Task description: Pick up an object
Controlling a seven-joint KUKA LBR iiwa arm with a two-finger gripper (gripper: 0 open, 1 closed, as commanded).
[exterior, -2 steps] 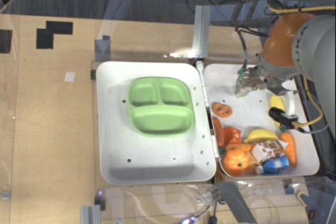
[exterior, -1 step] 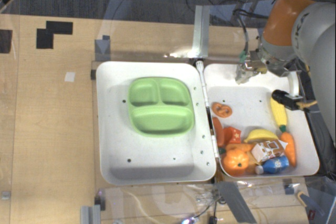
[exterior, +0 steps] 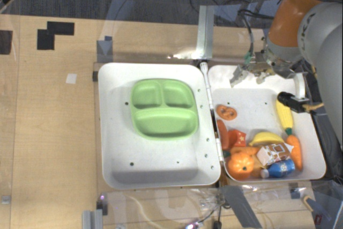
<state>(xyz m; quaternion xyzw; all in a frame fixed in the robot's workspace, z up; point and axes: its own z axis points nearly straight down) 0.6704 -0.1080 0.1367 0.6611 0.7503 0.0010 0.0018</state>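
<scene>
The right bin [exterior: 252, 100] holds a heap of toy food along its near and right sides. An orange [exterior: 242, 164] lies at the near left, with a red pepper [exterior: 233, 138] behind it. A banana [exterior: 268, 138], a small printed box [exterior: 273, 154], a blue can [exterior: 280, 169] and a carrot [exterior: 295, 150] crowd the near right. A yellow corn-like piece [exterior: 284, 115] lies along the right wall, and a round orange slice [exterior: 226, 112] sits alone at the left. My gripper [exterior: 249, 76] hovers over the bin's far edge, open, with nothing between its fingers.
The left bin [exterior: 115, 131] carries a green divided plate [exterior: 163, 108] in its middle. A metal post [exterior: 206, 35] rises behind the wall between the bins. The arm's orange band [exterior: 286, 24] and cables hang over the right bin's far right corner.
</scene>
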